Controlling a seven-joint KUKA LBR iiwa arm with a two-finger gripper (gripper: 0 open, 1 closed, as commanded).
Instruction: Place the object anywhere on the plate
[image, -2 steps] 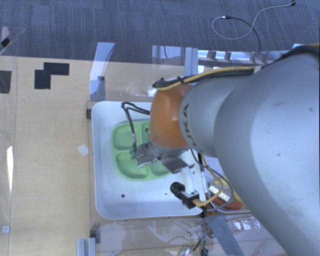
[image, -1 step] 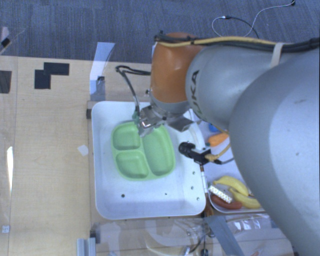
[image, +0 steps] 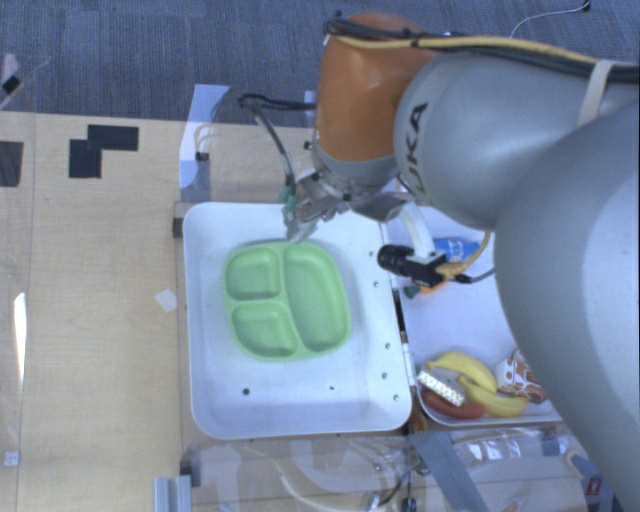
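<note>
1. The pincer (image: 300, 215) hangs at the far rim of the green three-compartment plastic plate (image: 287, 300); whether it is apart or together, I cannot tell.
2. The plate lies just below it in the left shallow white bin (image: 300, 415).
3. To its right, in the other bin (image: 470, 315), a yellow banana (image: 480, 383) lies well apart.

A green plate (image: 286, 301) with three sections lies in the left white bin (image: 300, 410). The big grey arm (image: 520, 140) comes in from the right. Its gripper (image: 298, 222) hangs just over the far edge of the plate. In the right bin (image: 480, 320) lie a yellow banana (image: 478, 380) near the front and a blue packet (image: 455, 247) farther back.
</note>
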